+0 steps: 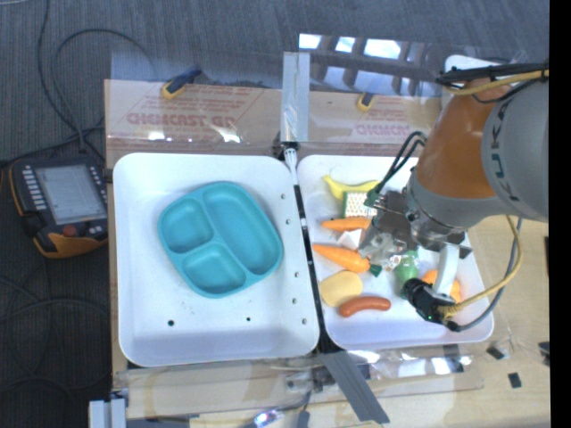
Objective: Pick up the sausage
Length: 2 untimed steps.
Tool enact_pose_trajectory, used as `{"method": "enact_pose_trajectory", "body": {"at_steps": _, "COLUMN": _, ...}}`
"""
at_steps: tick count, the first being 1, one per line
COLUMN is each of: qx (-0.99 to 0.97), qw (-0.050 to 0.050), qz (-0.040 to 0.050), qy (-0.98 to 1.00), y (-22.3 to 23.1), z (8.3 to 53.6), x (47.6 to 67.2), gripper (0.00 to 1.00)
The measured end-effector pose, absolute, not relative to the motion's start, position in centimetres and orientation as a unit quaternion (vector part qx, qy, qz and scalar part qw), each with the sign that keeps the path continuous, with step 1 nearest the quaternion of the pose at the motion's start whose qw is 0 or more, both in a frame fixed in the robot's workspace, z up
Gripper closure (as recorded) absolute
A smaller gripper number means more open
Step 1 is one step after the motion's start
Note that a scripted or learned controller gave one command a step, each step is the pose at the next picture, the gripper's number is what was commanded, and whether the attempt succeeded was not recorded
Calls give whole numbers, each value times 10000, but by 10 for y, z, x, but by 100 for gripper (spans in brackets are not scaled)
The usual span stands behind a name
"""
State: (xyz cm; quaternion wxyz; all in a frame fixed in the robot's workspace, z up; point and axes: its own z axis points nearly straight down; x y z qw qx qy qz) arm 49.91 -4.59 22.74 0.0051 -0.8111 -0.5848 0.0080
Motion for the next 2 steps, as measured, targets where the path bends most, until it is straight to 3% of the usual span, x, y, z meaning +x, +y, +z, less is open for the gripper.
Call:
{"method": "enact_pose_trajectory", "body": {"at_steps": 1, "qx": -8109, "qw": 77, "qz": 122, "qy": -5849, "y": -45, "z": 232, "x": 499, "gripper": 100}}
{"method": "enact_pose_trajectory", "body": {"at_steps": 2, "qx": -7369, "qw": 10, "qz": 37, "qy": -6760, "y": 40, "z": 263, "x": 491, "gripper": 100}}
